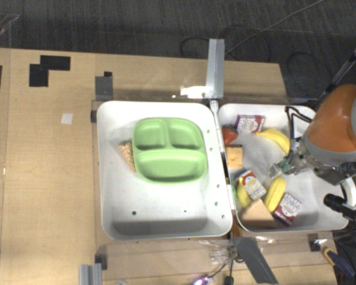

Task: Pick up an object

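Down in the right bin [320, 218], the gripper [283, 168] hangs low; whether its fingers are parted cannot be told, and nothing is seen between them. A banana [275, 193] lies just below it, another banana [275, 139] just above. Leftward sit a small packet [253, 186] and a tan block [234, 157]. Beyond those, the left bin [160, 215] holds a green divided plate [168, 149]. Both bins rest on a wooden bench [41, 177], dark carpet [136, 10] behind.
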Controlling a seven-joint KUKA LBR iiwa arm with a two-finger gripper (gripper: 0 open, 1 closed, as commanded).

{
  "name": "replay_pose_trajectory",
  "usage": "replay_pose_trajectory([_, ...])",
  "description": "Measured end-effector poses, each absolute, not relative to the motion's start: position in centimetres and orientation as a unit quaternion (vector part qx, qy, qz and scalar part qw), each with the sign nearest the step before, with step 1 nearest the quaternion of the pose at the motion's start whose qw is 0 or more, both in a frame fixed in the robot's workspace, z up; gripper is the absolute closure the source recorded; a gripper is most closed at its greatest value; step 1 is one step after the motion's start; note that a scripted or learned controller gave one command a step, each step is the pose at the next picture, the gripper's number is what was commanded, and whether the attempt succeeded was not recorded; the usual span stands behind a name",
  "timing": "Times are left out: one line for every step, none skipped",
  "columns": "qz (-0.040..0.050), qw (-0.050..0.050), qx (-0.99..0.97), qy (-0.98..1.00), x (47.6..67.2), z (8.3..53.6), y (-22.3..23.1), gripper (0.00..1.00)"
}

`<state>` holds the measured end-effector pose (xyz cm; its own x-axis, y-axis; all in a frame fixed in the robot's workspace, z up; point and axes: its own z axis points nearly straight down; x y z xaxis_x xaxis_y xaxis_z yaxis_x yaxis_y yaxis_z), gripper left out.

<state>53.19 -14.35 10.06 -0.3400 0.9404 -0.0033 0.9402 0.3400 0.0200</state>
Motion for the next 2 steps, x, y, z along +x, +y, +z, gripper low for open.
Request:
replay_pose_trajectory([0.0071, 0.007, 0.574, 0.818, 53.2, 10.0, -14.4, 0.0])
replay_pose_trajectory([0.0003, 0.0, 0.631, 0.775, 57.8, 12.6, -9.7, 0.0])
